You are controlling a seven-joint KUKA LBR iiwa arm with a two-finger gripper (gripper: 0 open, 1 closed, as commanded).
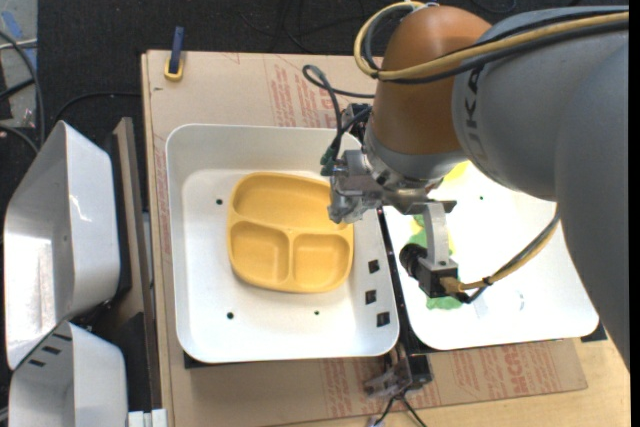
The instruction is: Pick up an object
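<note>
One yellow divided plate (290, 230) is lying in the left bin (190, 215), the pincer (342, 200), grip state untellable, hovering at its right rim, risking slipping off the shallow edge.

— What is seen in the left bin (200, 315)?
— A yellow divided plate (288, 233) is laid flat there.
— And the gripper (342, 205)?
— It is positioned at the plate's right edge; something green (440, 299) is glimpsed in the right bin (540, 315).
</note>
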